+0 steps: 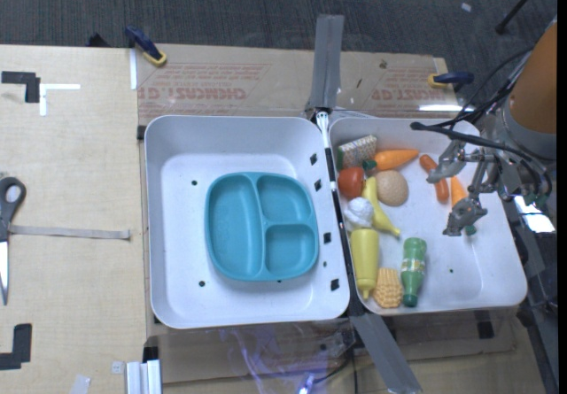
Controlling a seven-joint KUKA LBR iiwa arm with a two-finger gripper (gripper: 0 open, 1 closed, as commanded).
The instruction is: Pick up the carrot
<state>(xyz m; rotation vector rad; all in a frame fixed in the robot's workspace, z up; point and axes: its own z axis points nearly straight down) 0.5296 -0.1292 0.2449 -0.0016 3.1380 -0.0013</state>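
Observation:
The carrot (396, 157) is orange and tapered. It lies near the back of the right bin (478, 281), pointing right, just behind a tan potato (392, 188). My gripper (450, 197) hangs over the right half of that bin, right of the carrot and apart from it. Its two metal fingers stand spread open. Small orange pieces (457, 189) show between and beside the fingers, and I cannot tell whether the fingers touch them.
Along the right bin's left side lie a red tomato (351, 181), a banana (383, 217), a yellow bottle (364, 258), corn (387, 288) and a green bottle (413, 270). The left bin (177, 162) holds a teal divided plate (263, 226). Scissors (7, 206) lie far left.

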